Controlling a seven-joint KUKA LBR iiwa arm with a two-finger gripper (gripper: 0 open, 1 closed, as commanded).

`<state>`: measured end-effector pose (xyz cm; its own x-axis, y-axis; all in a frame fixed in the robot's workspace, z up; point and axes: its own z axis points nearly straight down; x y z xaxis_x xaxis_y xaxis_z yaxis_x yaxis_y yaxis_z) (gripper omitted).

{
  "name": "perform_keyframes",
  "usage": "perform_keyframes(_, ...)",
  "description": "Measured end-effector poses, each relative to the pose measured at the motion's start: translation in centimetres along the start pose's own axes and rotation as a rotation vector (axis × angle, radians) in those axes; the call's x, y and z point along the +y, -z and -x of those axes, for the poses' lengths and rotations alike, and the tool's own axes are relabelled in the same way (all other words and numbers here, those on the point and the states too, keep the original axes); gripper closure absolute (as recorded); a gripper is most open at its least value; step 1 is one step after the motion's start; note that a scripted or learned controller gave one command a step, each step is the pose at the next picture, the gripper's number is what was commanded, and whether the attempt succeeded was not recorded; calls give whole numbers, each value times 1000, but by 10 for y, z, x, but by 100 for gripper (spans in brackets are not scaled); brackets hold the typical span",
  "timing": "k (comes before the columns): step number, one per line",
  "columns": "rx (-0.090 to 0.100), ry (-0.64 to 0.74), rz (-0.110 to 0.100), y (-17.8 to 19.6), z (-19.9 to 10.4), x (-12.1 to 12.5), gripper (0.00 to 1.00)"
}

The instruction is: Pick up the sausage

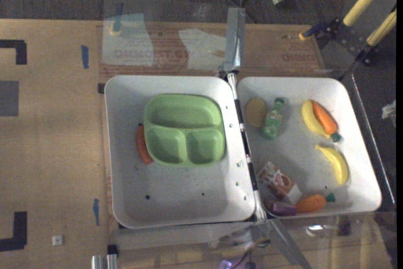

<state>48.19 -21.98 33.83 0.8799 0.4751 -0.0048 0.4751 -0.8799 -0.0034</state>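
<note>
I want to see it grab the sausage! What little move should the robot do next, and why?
Probably it should bring its end effector in over the left bin, above the sausage. The sausage lies on the bin floor, tight against the left side of the green divided plate, so coming straight down from above, lined up along its length, looks like the easiest way to reach it.

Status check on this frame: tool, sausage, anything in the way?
Sausage flat in left bin, tight against green tray left edge. Untouched. Tray wall crowds one side.
</note>
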Motion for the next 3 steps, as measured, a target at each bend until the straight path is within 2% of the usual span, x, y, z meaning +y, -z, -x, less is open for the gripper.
perform_keyframes(1, 2, -233, -2, -53, -52, -87, 0)
perform_keyframes(2, 4, -296, 2, -14, -26, -12, 0)
perform_keyframes(3, 4, -119, 3, 97, 3, 1, 0)
